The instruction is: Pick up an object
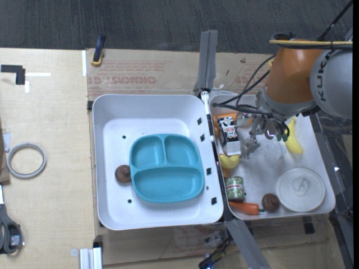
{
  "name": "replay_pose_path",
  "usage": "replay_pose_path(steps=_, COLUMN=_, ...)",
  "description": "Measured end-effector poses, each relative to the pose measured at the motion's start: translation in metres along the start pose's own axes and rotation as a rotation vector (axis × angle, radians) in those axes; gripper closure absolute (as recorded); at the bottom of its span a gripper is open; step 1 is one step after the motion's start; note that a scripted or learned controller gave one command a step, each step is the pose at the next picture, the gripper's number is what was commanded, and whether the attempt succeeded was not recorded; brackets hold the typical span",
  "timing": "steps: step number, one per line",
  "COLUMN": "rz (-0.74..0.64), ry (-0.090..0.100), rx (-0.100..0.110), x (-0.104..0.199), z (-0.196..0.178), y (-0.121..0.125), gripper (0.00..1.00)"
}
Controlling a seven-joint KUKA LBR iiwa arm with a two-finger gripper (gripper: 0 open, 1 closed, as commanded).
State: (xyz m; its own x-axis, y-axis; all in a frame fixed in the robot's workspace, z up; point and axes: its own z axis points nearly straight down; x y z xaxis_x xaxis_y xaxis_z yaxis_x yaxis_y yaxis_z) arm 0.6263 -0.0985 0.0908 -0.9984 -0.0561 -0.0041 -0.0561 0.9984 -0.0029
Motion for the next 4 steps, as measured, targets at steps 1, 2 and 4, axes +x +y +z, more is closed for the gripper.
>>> replay_pose_path(steps=1, rz=0.243, ry=0.007, rx=-0.003, x=0.070, z=0.002, y=-0.065, gripper=0.00)
replay_pose_path(steps=2, rz=0.352, ry=0.005, rx=-0.003, x=0.004, z=0.002, y=0.002, gripper=0.00)
replay_pose_path(steps=4, rz=0.458, ry=0.004, rx=-0.002, x=0.023, z=0.001, y=-0.122, gripper=0.00)
